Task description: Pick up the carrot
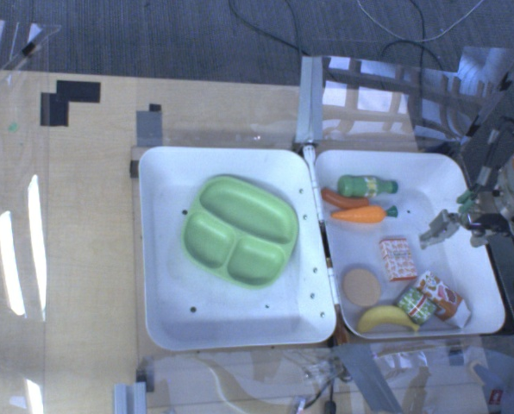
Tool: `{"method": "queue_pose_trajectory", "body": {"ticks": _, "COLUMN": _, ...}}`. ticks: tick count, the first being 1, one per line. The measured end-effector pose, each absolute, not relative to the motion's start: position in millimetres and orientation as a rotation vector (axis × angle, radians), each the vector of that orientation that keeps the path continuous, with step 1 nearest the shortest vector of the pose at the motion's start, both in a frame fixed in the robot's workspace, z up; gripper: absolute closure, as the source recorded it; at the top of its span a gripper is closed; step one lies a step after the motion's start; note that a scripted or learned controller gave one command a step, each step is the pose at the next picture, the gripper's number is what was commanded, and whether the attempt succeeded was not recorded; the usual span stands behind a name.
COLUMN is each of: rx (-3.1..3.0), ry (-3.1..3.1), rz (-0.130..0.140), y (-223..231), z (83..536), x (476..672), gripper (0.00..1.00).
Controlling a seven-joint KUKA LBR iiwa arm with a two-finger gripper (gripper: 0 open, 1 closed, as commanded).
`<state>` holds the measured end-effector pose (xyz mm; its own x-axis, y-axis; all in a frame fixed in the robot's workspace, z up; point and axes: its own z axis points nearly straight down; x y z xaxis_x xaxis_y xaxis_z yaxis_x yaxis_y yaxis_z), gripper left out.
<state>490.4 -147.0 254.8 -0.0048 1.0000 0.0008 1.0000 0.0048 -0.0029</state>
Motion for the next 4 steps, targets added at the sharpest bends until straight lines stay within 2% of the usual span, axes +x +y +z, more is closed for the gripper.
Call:
{"method": "queue_pose_trajectory", "body": {"ticks": 1, "rx": -2.272, "ry": -2.173, "rz": 0.0, "y": -185.0, "z": 342.7, "x": 552.0, "gripper": 0.0}}
{"method": "queue_pose_trajectory", "body": {"ticks": 2, "rx": -1.749, "ry": -2.608, "rz": 0.0, "y": -116.5, "z": 210.5, "x": 574.2, "gripper": 0.0}}
{"method": "queue_pose_trajectory", "body": {"ticks": 3, "rx": -1.611, "ry": -2.695, "rz": 0.0, "y": -101.4, "z": 150.1, "x": 601.7, "gripper": 0.0}}
{"method": "queue_pose_trajectory", "body": {"ticks": 4, "rx": -1.52, "ry": -2.758, "rz": -0.008, "y": -107.1, "z": 87.6, "x": 604.8, "gripper": 0.0}}
